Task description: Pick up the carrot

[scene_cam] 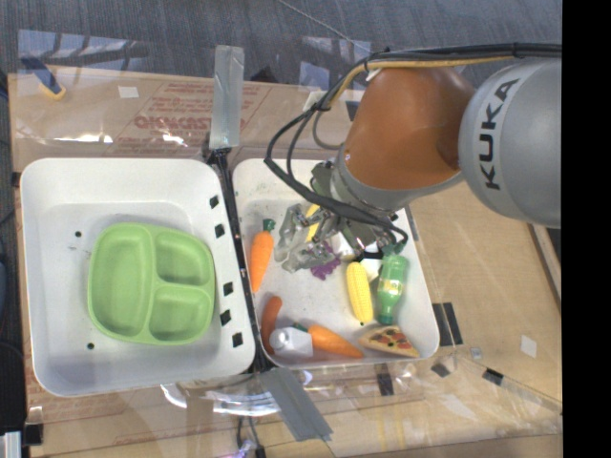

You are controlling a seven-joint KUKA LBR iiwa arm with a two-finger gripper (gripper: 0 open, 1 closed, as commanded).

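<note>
Green plate (pixel 151 282), corn (pixel 359 292), pizza slice (pixel 389 340)

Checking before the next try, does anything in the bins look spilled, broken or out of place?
Nothing stands out. The toy food lies loose in the right bin: a carrot by its left wall, corn, a pizza slice. The green plate sits flat in the left bin.

We look down from one fixed camera above the bench, tilted at a slant. Both white bins fit in frame: the left bin (pixel 38 256) and the right bin (pixel 427 327). The arm (pixel 496 141) enters from our right, close beneath the lens.
</note>
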